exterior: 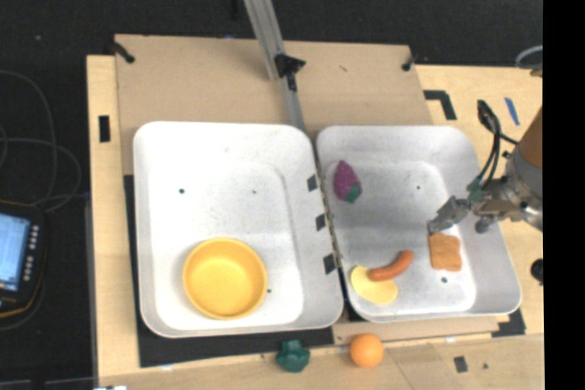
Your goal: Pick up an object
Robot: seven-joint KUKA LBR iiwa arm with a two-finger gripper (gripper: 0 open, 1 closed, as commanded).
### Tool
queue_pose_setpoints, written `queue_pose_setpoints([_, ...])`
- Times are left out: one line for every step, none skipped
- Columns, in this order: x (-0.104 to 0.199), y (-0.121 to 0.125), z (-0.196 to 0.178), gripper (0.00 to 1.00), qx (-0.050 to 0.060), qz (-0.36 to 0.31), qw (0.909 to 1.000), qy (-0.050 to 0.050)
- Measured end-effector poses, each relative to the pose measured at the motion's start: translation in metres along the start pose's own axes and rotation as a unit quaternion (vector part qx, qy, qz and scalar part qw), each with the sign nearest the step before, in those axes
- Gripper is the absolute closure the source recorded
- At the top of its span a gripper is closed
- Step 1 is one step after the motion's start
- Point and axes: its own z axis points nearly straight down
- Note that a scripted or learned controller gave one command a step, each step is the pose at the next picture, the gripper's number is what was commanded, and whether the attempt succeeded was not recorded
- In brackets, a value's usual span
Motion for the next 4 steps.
queue_pose_setpoints([-0.002,0.0,0.063,0.0,0.002,0.0,1.0,0.0])
queue_pose_setpoints([-0.004,0.001,0.111,0.0,-0.003,0.001,1.0,-0.002])
queue_pose_setpoints([-0.005,0.003,0.097,1.0,-0.006,0.003,1.0,-0.002])
queue_pose_setpoints([-0.001,-0.002,0.048,1.0,-0.004,-0.001,1.0,-0.001])
